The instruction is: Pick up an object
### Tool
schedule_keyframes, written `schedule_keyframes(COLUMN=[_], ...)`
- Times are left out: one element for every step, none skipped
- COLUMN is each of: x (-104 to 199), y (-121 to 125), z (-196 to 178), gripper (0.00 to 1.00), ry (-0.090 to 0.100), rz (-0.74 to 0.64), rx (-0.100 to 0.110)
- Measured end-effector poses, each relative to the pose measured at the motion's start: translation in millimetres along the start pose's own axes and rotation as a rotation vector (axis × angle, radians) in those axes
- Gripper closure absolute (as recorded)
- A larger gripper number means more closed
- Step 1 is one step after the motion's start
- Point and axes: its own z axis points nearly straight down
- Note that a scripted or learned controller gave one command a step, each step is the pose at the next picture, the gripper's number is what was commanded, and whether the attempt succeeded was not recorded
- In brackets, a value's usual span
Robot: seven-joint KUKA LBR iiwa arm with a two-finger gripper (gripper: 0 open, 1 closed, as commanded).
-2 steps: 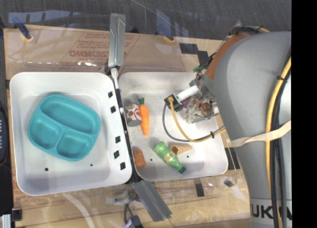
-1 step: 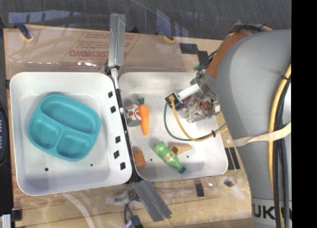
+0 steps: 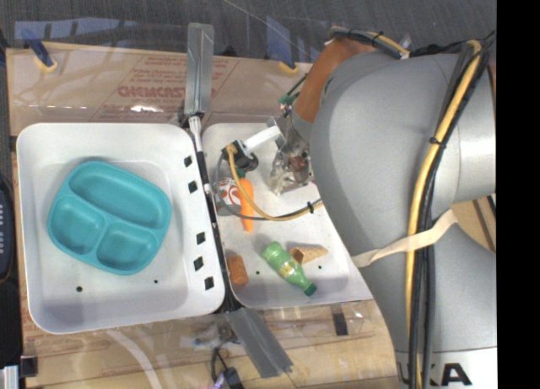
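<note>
Gripper (image 3: 291, 168) hangs low over the right bin (image 3: 337, 282), near its far end; whether it is open or shut I cannot tell. Nearest it lies the carrot (image 3: 245, 202), against the bin's left wall; probably light, stiff plastic, smooth and apt to slip; best pinched across its middle. Bottle (image 3: 288, 268), likely light and prone to roll, lies nearer the front, beside a cork-like piece (image 3: 237, 270).
</note>
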Motion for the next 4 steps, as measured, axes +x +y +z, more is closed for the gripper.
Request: schedule_keyframes(x=[0,1,-12,-11], y=[43,41,76,74], z=[-1,-10,-1,-10], gripper=[1.00,1.00,1.00,1.00], ry=[0.000,-0.003,0.003,0.001], rz=[0.007,-0.001,-0.010,-0.018], rx=[-0.002,0.000,0.015,0.018])
